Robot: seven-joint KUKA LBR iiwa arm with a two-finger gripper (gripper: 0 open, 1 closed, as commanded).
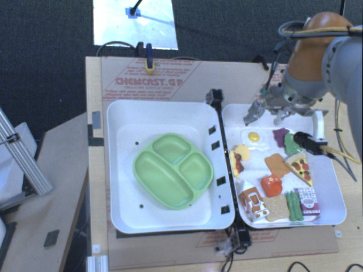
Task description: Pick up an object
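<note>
Found the gripper [265, 119] hanging above the far end of the right bin [332, 186], just beyond the fried egg [253, 137]. Saw its fingers [251, 117] spread apart, pinching nothing.

Counted the toy foods lying on that bin's floor, apart from the gripper:
- Noted a purple piece [281, 135] and a green piece [292, 143] side by side to the right of the egg.
- Spotted a yellow and red piece [241, 154] against the bin's left wall.
- Picked out a toast slice [277, 164] near the middle, with a pizza wedge [300, 168] just beside it.
- Saw a red pepper [271, 186] just below the toast.
- Made out a brown and white carton [252, 203], green beans [293, 204] and a red and white box [308, 200] along the near end.
- Could not read the print on carton or box: too small.

Saw a green divided plate [173, 170] lying flat in the left bin [130, 129].

Read "CHEMCAST GP" in red capitals on the board [148, 83] under both bins, at its far edge. Found smaller red lines around it, too fine to read. Noticed a blue clamp [148, 55] gripping that same edge.
</note>
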